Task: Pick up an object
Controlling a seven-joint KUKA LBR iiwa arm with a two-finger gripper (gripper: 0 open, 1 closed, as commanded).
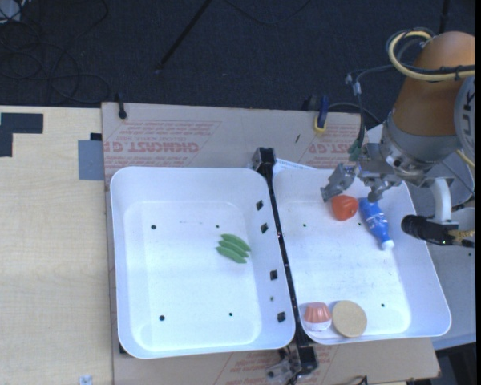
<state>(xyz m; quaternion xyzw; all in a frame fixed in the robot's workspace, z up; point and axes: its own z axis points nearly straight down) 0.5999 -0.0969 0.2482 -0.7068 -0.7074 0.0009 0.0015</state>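
Observation:
My gripper (355, 188) hangs over the far part of the right bin (417, 311), fingers spread apart with nothing between them. Just below the fingertips lies an orange-red rounded object (344, 207). Right of it a blue bottle with a white cap (376, 223) lies on the bin floor. At the near edge of that bin sit a pink-and-white cup-like piece (317, 315) and a tan round disc (349, 318). A green pea-pod shape (233, 248) lies in the left bin (144, 311).
A black divider strip (276, 243) runs between the two bins. The bins rest on a cardboard sheet (192, 139) on a wooden bench (40, 255). The grey arm with its orange band (437, 62) stands at the right.

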